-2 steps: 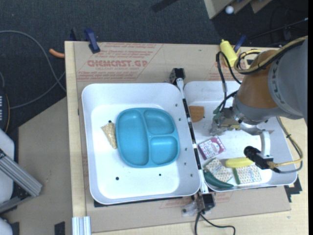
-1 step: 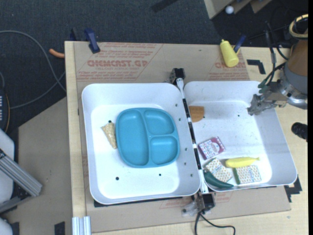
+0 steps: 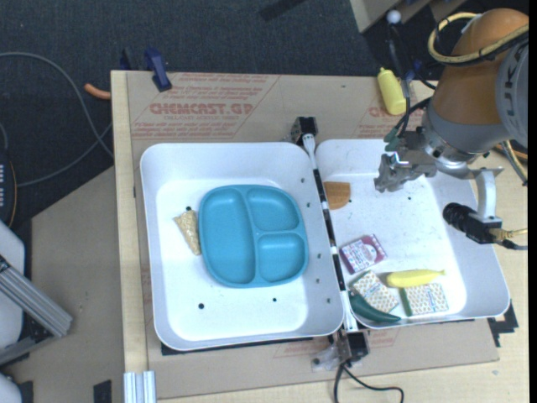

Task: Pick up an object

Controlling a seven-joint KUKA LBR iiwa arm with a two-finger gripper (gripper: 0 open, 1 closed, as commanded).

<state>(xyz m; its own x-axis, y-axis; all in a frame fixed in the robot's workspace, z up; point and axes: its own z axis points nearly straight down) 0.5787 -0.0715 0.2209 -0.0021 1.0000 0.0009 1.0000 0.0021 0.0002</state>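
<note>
Gripper [image 3: 391,177] hangs over upper part of right bin [image 3: 470,296], near the brown piece [image 3: 337,194] at bin's left wall; nothing seen in it. Lower in right bin: purple packet [image 3: 362,251], yellow banana [image 3: 413,278], checkered packets [image 3: 428,298], green item [image 3: 369,311], clustered close. Left bin [image 3: 168,250] has blue divided plate [image 3: 252,233] w/ tan sponge [image 3: 189,228] touching its left edge.

Robotics lab: arm [image 3: 478,82] at 2 o'clock over two white bins [image 3: 159,225] on cardboard-topped bench [image 3: 252,99], cables [image 3: 50,82] at 9 o'clock.
</note>
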